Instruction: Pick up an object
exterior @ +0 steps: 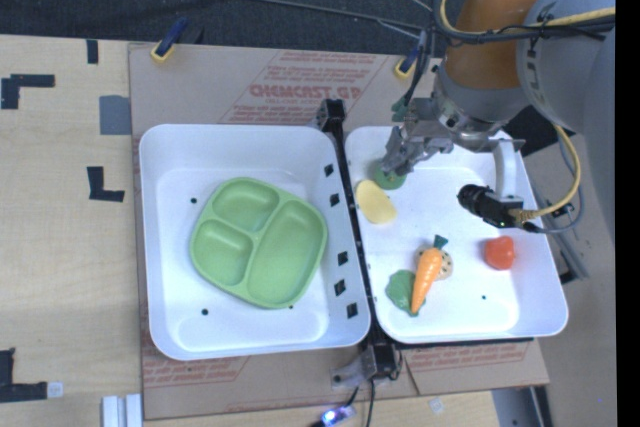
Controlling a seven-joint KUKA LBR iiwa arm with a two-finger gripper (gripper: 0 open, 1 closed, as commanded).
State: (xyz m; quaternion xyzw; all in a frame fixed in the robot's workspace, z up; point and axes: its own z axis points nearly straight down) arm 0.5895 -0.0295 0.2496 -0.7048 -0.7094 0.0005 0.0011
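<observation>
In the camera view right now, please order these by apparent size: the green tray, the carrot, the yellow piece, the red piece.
1. green tray
2. carrot
3. yellow piece, close to the carrot, so uncertain
4. red piece

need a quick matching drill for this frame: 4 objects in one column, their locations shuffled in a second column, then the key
Objects
1. green divided tray
2. carrot
3. red piece
4. yellow piece

Locations
A. right bin, near its right wall
B. left bin, around the middle
C. right bin, by the divider, just below the gripper
D. right bin, lower middle, lying over a green piece

Pairs: 1-B, 2-D, 3-A, 4-C
</observation>
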